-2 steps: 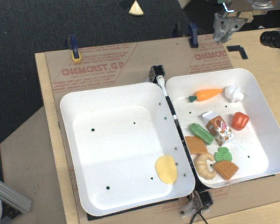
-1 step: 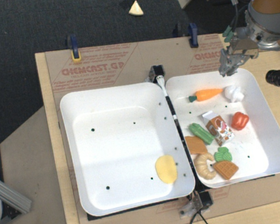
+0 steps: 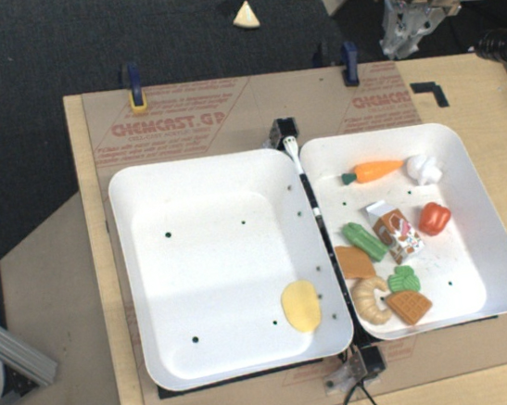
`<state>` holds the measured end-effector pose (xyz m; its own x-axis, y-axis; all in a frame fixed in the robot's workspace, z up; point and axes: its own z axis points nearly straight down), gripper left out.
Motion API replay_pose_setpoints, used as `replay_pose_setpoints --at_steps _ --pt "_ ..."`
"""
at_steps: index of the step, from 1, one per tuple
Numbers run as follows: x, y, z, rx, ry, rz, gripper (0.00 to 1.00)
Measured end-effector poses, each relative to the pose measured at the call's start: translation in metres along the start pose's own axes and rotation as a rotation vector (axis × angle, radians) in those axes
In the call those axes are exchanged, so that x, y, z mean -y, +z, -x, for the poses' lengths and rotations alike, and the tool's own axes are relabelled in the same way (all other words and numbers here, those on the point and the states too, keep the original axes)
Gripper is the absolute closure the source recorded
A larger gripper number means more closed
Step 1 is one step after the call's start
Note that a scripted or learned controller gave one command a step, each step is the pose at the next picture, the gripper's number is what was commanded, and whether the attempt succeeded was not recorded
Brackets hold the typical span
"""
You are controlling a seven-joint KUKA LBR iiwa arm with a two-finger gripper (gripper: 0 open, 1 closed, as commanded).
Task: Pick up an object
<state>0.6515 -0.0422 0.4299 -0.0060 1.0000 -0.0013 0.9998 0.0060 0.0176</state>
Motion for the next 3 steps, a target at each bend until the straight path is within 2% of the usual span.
replay_pose_setpoints --at_steps 1,2,3 --pt "0.094 0.081 -0.128 -0.006 -0.008 -0.030 1.00" --pt "0.044 -0.031 -0.164 -0.005 0.001 -0.002 1.00" --pt "0.111 0.046 -0.231 -0.001 -0.002 -0.029 1.00"
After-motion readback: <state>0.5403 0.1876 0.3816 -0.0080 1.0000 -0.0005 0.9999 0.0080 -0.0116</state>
